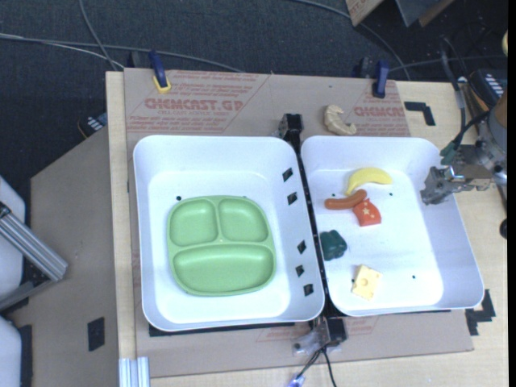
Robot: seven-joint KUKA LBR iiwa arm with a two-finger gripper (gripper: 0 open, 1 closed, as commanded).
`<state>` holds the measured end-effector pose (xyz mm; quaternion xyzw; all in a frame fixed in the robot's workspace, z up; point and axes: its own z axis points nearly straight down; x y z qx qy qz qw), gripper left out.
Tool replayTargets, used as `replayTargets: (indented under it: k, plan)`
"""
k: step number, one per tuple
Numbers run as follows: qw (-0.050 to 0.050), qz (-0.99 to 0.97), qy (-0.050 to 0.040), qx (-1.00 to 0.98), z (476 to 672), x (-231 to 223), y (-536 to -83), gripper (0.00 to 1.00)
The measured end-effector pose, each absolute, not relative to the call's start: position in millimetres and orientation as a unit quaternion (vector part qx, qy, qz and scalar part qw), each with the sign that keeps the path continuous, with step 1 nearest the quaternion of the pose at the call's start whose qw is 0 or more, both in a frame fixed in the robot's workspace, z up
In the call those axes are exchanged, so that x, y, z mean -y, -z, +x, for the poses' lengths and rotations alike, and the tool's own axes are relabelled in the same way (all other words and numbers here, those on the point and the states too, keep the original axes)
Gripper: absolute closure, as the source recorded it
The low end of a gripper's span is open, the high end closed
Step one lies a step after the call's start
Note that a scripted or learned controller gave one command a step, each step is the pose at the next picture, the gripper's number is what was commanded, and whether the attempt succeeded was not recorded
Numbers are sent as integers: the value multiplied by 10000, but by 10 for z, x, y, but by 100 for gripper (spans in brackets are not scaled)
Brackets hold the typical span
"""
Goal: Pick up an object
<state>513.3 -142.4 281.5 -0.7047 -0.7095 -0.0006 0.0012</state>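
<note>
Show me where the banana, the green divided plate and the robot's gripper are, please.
banana (368,177), camera view, middle of its yellow curve.
green divided plate (221,245), camera view, ridge between its compartments.
gripper (432,190), camera view, tip at the right bin's edge.

Tool (436,185) hangs over right bin's (451,248) far edge, apart from banana (368,177).
</note>
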Motion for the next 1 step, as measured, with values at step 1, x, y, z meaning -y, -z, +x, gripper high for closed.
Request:
replayTargets:
  k: [1]
  plan:
    - [13,-7047,4,7095,5251,854,-2788,100]
